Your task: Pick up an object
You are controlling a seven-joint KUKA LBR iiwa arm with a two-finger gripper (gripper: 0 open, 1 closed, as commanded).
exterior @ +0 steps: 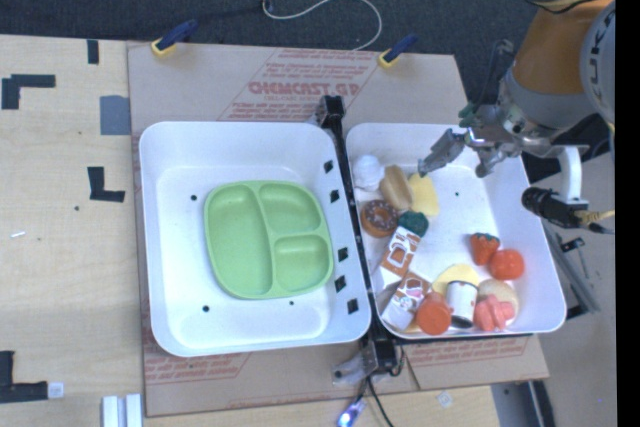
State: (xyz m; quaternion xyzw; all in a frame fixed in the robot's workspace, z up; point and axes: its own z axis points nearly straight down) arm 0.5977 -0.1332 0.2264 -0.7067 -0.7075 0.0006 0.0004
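The claw (462, 155) hangs released over the right bin's (535, 320) far edge, fingers spread, grasping nothing. Just beside its left finger lie a bread roll (396, 185) and yellow piece (424, 198).

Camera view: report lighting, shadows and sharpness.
Camera view: lighting is even and soft; faint shadows lie inside the left bin around the green plate; the gripper and arm look slightly soft; the small toys in the right bin are too small for detail.
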